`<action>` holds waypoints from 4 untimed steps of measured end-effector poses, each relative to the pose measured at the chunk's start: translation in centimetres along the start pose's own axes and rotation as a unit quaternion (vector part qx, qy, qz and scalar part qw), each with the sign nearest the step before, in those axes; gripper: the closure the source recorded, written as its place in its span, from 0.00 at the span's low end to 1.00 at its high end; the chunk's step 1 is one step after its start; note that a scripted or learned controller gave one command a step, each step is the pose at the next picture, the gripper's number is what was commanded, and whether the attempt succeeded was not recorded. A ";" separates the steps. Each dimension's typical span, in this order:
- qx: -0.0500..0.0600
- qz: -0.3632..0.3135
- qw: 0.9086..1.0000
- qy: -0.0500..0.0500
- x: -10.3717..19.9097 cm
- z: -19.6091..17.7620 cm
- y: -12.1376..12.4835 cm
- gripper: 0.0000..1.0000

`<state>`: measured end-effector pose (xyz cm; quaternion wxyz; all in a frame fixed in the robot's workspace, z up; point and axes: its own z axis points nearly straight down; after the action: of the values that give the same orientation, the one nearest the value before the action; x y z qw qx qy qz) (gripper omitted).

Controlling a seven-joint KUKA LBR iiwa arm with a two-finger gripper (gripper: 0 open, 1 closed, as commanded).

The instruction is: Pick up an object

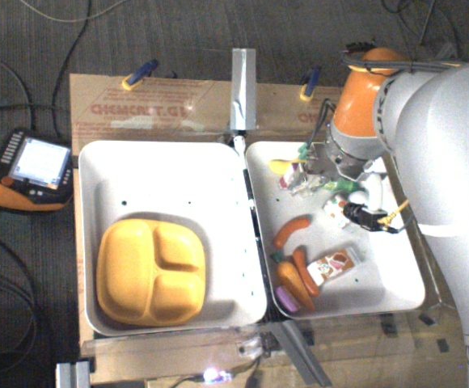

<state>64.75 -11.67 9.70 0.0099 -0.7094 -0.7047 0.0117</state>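
My gripper (pixel 301 181) is low in the back left part of the right bin (pixel 396 297). It hangs just right of a small yellow object (pixel 280 166) near the bin's back wall. A green piece (pixel 341 186) and a white object (pixel 372 189) lie right beside the wrist. Nearer the front lie an orange sausage (pixel 291 230), a hot dog in a bun (pixel 297 275), a purple piece (pixel 285 300) and a red-and-white packet (pixel 331 267). I see nothing lifted off the bin floor.
The left bin (pixel 137 156) holds a yellow divided plate (pixel 151 271) at its front. A metal post (pixel 243 87) stands behind the wall between the bins. A teach pendant (pixel 31 170) lies off the bench at the left.
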 end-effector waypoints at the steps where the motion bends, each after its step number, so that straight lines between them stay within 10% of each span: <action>1: 0.000 0.000 1.000 -0.001 0.0 0.0 0.0 0.00; 3: -0.002 0.039 0.999 0.002 -6.9 1.0 1.7 0.00; 4: 0.003 0.042 0.999 -0.001 -7.3 0.3 1.4 1.00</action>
<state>66.10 -18.99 9.39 0.0105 -0.7384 -0.6741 0.0145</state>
